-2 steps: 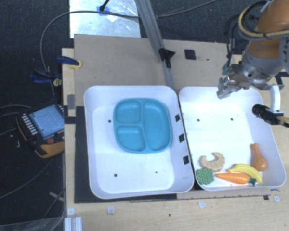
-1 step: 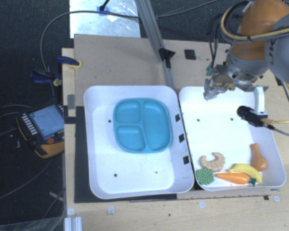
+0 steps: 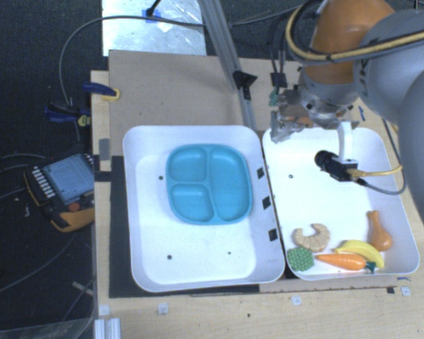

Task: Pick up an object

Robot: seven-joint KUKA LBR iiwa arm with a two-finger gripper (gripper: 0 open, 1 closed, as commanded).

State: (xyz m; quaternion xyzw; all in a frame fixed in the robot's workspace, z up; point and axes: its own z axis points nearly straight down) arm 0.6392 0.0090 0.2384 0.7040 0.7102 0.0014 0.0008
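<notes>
Toy foods (image 3: 339,260) lie bunched in the near right corner of the right bin (image 3: 304,203), well apart from the gripper (image 3: 286,122).

The grey arm (image 3: 403,55) is the largest thing here. It comes in from the right and is cut off by the edge, so only its last links and the orange band show. Its bulk hides the far right corner of the right bin. The gripper hangs below the wrist over that bin's far left corner, close to the wall shared with the left bin (image 3: 148,210). It is small, dark and blurred against the wrist housing. Whether it is open or closed cannot be told, and nothing can be made out in its grasp. A black cylinder (image 3: 332,164) on a white bracket juts out beneath the wrist, with a yellow cable running off to the right.

The left bin holds a blue divided plate (image 3: 209,183), lying flat near its middle.

Among the foods, the yellow banana (image 3: 360,249) curves along the near wall. The orange carrot (image 3: 340,261) lies lengthwise just in front of it and touches it, and its leafy end is hard to make out. The brown drumstick (image 3: 379,233) stands off to the right, pointing away from the near wall. The tan croissant (image 3: 311,236) curls left of the banana. The green broccoli (image 3: 301,258) sits just below the croissant, pressed into the bin's near left corner and partly masked by the rim.
</notes>
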